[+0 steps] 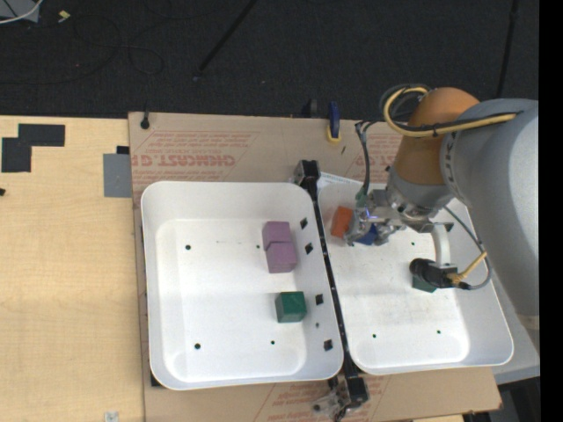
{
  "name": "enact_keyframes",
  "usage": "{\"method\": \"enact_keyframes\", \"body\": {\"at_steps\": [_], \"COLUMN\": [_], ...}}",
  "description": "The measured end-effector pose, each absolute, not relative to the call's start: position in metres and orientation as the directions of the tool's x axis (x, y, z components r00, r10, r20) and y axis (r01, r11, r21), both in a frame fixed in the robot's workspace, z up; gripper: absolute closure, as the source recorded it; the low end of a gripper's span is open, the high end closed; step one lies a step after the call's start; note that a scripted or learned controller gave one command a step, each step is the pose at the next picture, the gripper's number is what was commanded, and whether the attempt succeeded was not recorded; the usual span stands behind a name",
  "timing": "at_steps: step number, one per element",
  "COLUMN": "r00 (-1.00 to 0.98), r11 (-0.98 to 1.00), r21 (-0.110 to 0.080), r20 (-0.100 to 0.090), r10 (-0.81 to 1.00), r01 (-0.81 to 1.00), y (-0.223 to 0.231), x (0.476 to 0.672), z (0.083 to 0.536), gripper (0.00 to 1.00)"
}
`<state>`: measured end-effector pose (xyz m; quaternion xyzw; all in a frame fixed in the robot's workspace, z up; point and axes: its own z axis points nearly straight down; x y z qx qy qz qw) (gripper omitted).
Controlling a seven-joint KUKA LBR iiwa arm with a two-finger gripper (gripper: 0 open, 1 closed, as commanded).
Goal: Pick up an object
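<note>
Touching the gripper (368, 229) on its left, orange block (340, 221); grip state unclear

— What lies in the left bin (167, 236)?

— A purple block (280, 246) near its middle, and a green cube (290, 307) just nearer the camera, apart from it.

— And the right bin (422, 341)?

— The gripper (369, 229) is low over its far left corner, beside an orange object (340, 221) close to the divider. Something blue (378, 232) sits at the gripper; I cannot tell what it is or whether it is held.

— The arm (493, 192)?

— Grey, with an orange band (435, 112), reaching in from the right across the bench (70, 280).
</note>
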<state>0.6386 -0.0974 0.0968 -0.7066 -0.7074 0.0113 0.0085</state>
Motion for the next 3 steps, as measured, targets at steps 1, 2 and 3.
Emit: {"method": "enact_keyframes", "body": {"at_steps": [1,2,3], "r00": [-0.001,-0.002,-0.002], "r11": [0.001,0.002,0.002], "r21": [-0.015,0.003,-0.009], "r20": [0.0,0.001,0.001], "r10": [1.0,1.0,1.0], "r01": [1.0,1.0,1.0], "y": [-0.03,-0.012,0.027], "x": [0.641,0.644,0.642], "z": [0.191,0.255,0.183], "gripper": [1.0,1.0,1.0]}}
